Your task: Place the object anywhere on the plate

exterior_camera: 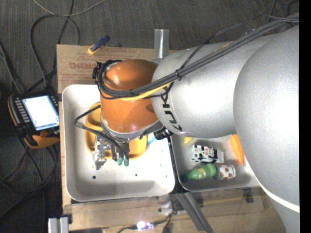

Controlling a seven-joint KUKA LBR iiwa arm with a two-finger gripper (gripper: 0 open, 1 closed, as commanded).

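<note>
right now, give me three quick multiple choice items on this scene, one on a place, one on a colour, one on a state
1. Where is the gripper?
A. over the left bin
B. over the right bin
C. over the floor

2. What colour is the plate?
A. blue
B. yellow
C. black

3. How does the green bottle sit in the right bin?
A. upright
B. lying on its side
C. standing on its cap

Answers:
1 A, it hangs above the left bin by the plate.
2 B, a yellow rim shows under the arm.
3 B, its length runs flat along the bin floor.
</note>
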